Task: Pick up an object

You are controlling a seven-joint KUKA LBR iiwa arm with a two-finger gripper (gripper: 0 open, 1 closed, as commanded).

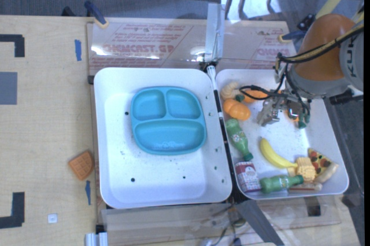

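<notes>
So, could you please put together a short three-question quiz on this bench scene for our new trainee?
1. True or false: the blue divided plate lies in the left bin.
2. Which lies nearest the gripper? A) orange toy B) pizza slice C) waffle
3. Fill in: the banana lies in the ___ bin.

Key: 1 true; 2 A; 3 right.
</notes>
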